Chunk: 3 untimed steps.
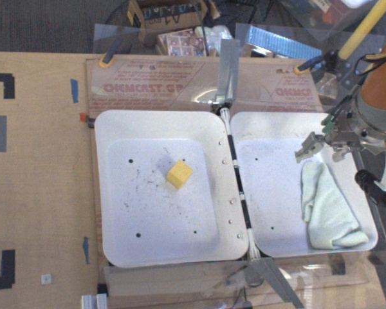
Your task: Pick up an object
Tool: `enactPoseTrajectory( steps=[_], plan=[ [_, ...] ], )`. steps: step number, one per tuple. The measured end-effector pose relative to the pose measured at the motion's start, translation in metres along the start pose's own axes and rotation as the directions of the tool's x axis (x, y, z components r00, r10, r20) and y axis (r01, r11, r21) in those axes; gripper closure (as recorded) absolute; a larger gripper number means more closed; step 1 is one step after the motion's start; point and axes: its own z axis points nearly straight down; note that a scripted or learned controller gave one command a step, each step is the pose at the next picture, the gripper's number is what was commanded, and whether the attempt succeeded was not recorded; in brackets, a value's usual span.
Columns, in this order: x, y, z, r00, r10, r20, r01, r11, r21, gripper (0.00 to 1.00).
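Two shallow white bins sit side by side on the counter. The left bin (116, 134) carries one small yellow block (179, 174), resting near its centre, slightly toward the far edge. The right bin (270, 192) carries a pale, crumpled cloth (328, 208) lying along its right edge, running from mid-bin to the near right corner.

The gripper (318, 145) stands over the right bin's far right area, just above the cloth's upper end. Its jaws look released, with nothing between them, though the view is small and cluttered there.

Handling assessment: the block appears light and fairly stiff, possibly foam or sponge, with flat faces; a pinch across two opposite sides should serve. The cloth appears soft, limp and light; it would bunch and drape, so a raised fold along its middle offers the best purchase. Both bin floors are smooth plastic, the left one scuffed with dark marks, so either thing may slide if nudged.
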Motion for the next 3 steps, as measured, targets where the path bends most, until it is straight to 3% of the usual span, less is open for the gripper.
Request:
enactPoseTrajectory(
  steps=[1,2,3],
  plan=[
    [-0.049,-0.023,-0.034,0.916,-0.402,0.006,0.402,0.915,-0.006,0.0],
    [0.009,-0.066,-0.194,0.798,-0.602,0.006,0.602,0.798,-0.004,0.0],
    [0.009,-0.067,-0.194,0.799,-0.602,0.006,0.602,0.799,-0.004,0.0]
  ],
)
